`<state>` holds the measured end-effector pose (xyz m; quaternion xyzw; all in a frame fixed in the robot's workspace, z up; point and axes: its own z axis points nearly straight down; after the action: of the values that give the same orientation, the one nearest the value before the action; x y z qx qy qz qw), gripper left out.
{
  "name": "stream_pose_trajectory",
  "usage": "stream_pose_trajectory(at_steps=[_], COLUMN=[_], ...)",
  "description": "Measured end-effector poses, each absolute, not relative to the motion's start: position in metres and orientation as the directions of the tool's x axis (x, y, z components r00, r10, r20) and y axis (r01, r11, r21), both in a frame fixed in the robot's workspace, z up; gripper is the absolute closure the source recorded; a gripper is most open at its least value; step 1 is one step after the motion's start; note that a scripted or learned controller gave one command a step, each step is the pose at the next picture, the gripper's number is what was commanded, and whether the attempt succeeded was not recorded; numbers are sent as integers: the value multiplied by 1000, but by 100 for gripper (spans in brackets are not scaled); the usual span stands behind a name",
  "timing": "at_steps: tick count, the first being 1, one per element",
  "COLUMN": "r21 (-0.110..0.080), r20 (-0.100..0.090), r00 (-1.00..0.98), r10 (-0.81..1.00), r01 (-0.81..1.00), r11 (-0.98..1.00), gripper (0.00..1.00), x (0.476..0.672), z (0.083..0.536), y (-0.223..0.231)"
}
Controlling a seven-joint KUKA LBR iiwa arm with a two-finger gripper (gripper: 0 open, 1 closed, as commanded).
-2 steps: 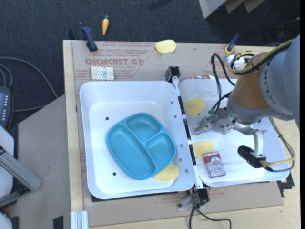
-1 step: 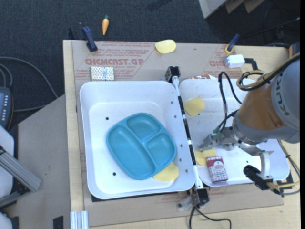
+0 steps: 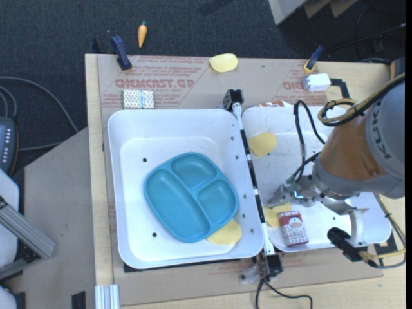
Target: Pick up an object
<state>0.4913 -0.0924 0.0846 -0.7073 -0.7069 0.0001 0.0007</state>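
While nothing is yet lifted, I judge myself at the approach step, reaching down into the right bin for something to pick.

Taking the divider between the two bins as my landmark and going from its far left: a small patterned packet lies on the bench well left of it, beyond the left bin. A blue sectioned plate sits in that bin, left of the divider, with a yellow piece tucked under its near edge, close to the divider. A yellow disc lies just right of the divider. Further down, also just right, lie a yellow scrap and a small red carton.

My gripper hangs just above that scrap and carton; I cannot tell how it is set. The carton looks the likeliest target. The next move calls for centring over it and descending; the divider and the scrap crowd the approach.
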Motion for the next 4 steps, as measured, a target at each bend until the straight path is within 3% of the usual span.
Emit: stream_pose_trajectory(at_steps=[1,2,3,4], r21=[-1,3,2,0], r20=[1,0,0,1], r00=[0,1,1,1], r10=[1000,1000,1000,1000], r01=[1000,1000,1000,1000], r11=[0,-1,-1,-1], gripper=[0,100,0,0], x=[479,480,480,479], z=[85,95,95,85], y=[-92,-92,-92,-94])
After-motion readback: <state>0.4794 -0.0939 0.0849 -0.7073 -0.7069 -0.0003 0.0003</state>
